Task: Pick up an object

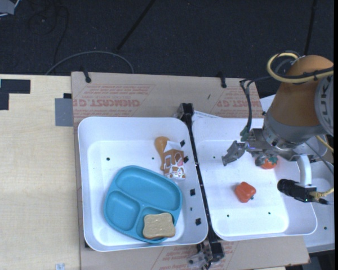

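Far to the left of the claw lies the pale wooden tabletop (28,173), with a few dark grey patches on it. Nearer, the left bin (90,151) holds a blue divided plate (141,201) with a slice of toast-like toy bread (159,225) in its lower right compartment; the plate's lower edge seems to lean on the bin's wall. Above the plate's right corner sits a small crumpled packet printed brown and white (174,164), with a tan, pear-shaped piece (161,145) touching its upper left; what that piece is cannot be made out. A dark divider (194,173) separates the bins. In the right bin (225,218), the claw (235,152) hangs low over the floor at the upper middle, a grey blurred shape; whether its jaws stand apart or together cannot be told, and nothing can be seen between them. Below and just to the right of the claw lies a small red-orange rounded object (245,192), like a toy pepper or tomato, apart from the claw. To the claw's right, a second red-orange item (266,162) peeks out beneath the wrist, mostly hidden by the arm. Further right the grey arm with its orange band (307,72) is cut off by the frame.
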Controlling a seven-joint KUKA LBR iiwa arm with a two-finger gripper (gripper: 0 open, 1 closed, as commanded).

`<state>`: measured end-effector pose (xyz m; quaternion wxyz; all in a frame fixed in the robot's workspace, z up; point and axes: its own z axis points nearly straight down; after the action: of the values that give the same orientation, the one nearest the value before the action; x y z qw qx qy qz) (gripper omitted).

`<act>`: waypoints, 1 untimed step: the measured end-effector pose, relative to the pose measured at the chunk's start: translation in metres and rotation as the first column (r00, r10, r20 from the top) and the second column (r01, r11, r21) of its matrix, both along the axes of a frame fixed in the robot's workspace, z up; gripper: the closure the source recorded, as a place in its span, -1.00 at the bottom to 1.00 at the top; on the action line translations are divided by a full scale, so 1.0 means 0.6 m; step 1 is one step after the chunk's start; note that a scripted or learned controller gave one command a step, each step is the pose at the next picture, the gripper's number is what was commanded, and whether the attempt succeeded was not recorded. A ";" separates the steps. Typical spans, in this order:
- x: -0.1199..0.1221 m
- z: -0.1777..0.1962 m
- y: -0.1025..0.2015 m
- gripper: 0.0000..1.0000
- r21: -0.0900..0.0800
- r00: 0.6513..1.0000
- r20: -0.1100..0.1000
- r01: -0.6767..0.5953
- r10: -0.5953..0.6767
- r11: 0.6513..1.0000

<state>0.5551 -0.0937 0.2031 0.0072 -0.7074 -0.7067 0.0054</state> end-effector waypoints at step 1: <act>0.005 0.012 0.000 -1.00 -0.001 1.000 0.013 -0.002 0.002 1.000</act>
<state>0.5579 -0.0940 0.2103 0.0020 -0.7069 -0.7073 0.0012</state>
